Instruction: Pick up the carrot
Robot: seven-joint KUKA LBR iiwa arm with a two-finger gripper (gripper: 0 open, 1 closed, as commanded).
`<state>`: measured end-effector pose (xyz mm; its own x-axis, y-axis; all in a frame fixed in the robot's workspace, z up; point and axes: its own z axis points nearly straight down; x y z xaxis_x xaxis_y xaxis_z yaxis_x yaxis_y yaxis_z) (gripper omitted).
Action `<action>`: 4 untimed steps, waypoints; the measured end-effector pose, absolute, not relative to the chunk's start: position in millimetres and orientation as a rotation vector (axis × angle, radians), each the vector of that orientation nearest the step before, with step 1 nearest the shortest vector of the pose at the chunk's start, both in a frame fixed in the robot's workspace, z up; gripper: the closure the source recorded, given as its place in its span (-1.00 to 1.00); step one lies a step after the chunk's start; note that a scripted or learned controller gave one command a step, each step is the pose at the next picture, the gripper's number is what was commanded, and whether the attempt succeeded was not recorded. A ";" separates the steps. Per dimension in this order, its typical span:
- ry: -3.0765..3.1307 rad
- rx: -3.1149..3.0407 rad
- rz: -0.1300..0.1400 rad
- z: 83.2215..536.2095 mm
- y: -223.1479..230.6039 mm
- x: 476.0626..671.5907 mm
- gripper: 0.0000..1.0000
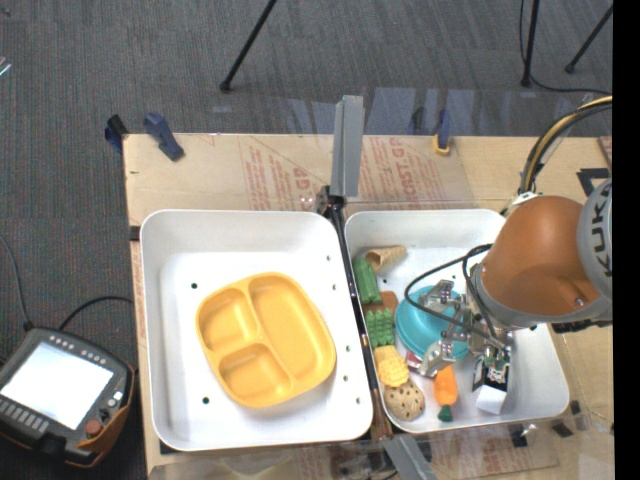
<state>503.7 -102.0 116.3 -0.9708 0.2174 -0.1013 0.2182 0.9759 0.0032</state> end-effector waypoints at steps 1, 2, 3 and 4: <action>3.037 0.154 -0.024 116.6 -101.7 503.6 -1.00; 3.111 0.303 0.001 92.3 -82.5 481.1 -1.00; 3.125 0.298 0.003 99.9 -81.6 478.5 1.00; 3.128 -0.166 -0.011 91.6 -85.8 478.7 1.00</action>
